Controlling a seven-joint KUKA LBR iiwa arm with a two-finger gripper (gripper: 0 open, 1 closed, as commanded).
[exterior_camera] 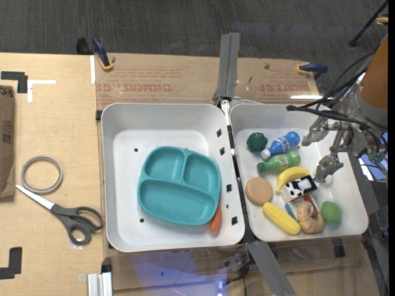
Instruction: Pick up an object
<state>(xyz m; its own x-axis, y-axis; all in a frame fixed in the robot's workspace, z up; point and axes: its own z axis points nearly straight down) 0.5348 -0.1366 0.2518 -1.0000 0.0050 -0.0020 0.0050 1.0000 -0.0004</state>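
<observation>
Two shallow white bins are seen side by side on the tabletop (55, 122). In the left bin (117, 177) a teal divided plate (179, 187) lies flat, and an orange carrot (215, 221) is wedged between the plate's lower right edge and the bin wall.

The right bin (352, 227) is crowded with toy objects. A dark green broccoli piece (257, 142) is placed near the upper left, with a blue and white bottle (284, 143) just beside it and a green bottle (279, 162) lying below that. A yellow banana (290, 176) is curved just under the green bottle. A tan potato-like object (258, 190) rests to the left of the banana, and a yellow corn cob (281, 218) lies slanted below it. A black and white toy (299, 187) sits under the banana, a tan pretzel-like piece (308, 217) is found beside the corn, and a green lime (331, 211) lies near the lower right corner.

The gripper (329, 165) is hung over the right side of the right bin, beside the banana and above the lime, reached in from the right with cables draped over the wrist. The fingers (325, 170) are seen pointing down, but how far they are parted cannot be told, and nothing is seen held between them.

On the tabletop to the left, a roll of tape (41, 174) and a pair of scissors (62, 213) are laid near one another.
</observation>
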